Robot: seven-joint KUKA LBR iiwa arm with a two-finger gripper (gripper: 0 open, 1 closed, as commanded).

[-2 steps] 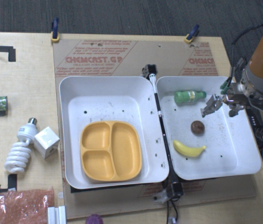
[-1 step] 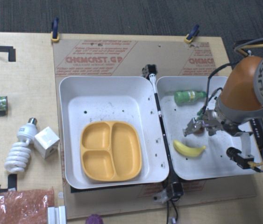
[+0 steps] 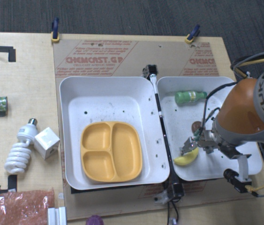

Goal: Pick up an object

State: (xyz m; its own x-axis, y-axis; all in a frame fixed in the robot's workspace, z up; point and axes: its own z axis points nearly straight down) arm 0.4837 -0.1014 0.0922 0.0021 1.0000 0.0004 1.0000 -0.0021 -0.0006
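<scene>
Camera view: tool (image 3: 191,147) jaws clamped on the banana (image 3: 186,158), whose long axis slants from lower left up toward the tool's right

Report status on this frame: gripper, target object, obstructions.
Gripper down in right white bin, touching yellow plastic banana; grasp unconfirmed. Green plastic bottle lies apart, far side. Nothing obstructing.

A: So the arm's gripper (image 3: 190,146) is down in the right bin (image 3: 188,172), sitting right on top of a yellow banana (image 3: 186,159).

B: Yeah, and there's a green bottle (image 3: 190,96) lying near the back wall. The left bin (image 3: 71,121) has that yellow divided plate (image 3: 111,151).
</scene>
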